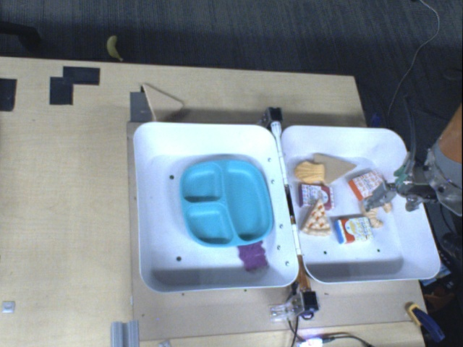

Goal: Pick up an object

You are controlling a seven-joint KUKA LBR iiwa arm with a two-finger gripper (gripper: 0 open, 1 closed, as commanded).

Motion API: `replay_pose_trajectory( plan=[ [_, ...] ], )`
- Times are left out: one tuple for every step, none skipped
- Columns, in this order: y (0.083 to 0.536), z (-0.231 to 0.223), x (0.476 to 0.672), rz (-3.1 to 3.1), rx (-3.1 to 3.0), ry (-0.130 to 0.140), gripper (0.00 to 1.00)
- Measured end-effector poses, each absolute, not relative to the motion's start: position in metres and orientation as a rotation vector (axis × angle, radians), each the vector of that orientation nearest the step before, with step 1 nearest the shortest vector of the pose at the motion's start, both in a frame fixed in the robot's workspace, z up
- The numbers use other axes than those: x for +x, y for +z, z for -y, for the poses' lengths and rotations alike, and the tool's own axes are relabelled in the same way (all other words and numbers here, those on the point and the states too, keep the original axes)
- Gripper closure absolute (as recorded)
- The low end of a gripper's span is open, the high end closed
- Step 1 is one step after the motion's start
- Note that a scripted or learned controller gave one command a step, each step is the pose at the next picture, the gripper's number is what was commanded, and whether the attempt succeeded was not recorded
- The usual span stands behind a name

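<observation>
Camera view: arm reaches from right, pincer [391, 192] low over right bin [416, 262]; its spread cannot be told.

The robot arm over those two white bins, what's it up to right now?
The arm reaches in from the right, its hand low over the right bin, near a small red and white packet. That bin also holds a pizza slice toy, a yellowish piece and more small packets. Nothing looks lifted yet. The left bin holds a blue divided tray and a purple item.
</observation>
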State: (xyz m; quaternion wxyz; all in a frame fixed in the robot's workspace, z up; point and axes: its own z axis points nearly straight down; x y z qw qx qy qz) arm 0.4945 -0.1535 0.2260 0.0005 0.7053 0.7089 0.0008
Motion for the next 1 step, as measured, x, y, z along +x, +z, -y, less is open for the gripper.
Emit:
replay_pose_trajectory(
  plan=[
    [0.0873,0.1379,0.5149,-2.219,2.213,0.010,0.00]
  ],
)
